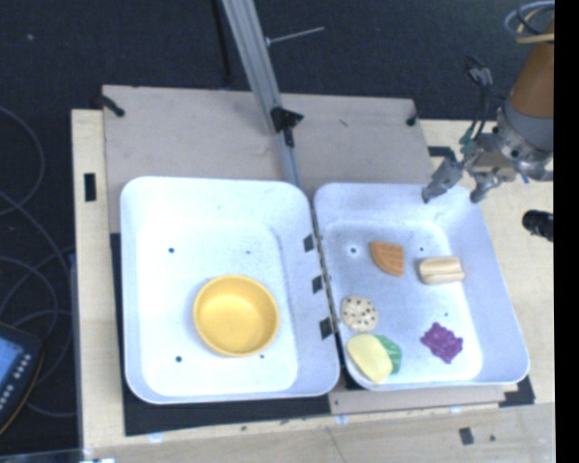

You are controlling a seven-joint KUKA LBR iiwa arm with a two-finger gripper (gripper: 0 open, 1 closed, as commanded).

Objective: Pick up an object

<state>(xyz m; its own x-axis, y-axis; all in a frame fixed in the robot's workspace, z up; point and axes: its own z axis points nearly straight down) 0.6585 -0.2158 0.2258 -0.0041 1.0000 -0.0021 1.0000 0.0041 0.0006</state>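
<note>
A tablet (pixel 5 374) lies at the far left edge, on the dark floor beside the bench (pixel 92 258), with cables (pixel 19 210) looping near it.

The left bin (pixel 154 210) holds a yellow bowl (pixel 235 314), which sits upright in the bin's near half, toward its right side. Small dark dots mark the bin floor around it. Behind the bins a grey board (pixel 193 133) covers the bench, and a metal pole (pixel 256 66) slants up from the gap between the bins toward the top of the view.

The right bin (pixel 367 205) touches the left one along a seam fitted with small dark clips. Just right of that seam, in the near half, lies a round speckled cookie (pixel 359 311). Below it, touching the near rim, rests a pale yellow piece with a green one (pixel 372 356) tucked against its right side. Farther back, near the middle, an orange wedge (pixel 389 258) lies flat. Just right of it a tan roll (pixel 440 270) lies on its side, close to the wedge but apart from it. Nearer the front, a small purple bunch (pixel 443 341) sits well apart from the roll.

The gripper (pixel 457 187) hangs over the far right corner of the right bin, well clear of all the objects. Its two fingers (pixel 436 185) are spread, with nothing between them. The arm (pixel 531 95) rises behind it at the right, its orange band showing above the wrist.
</note>
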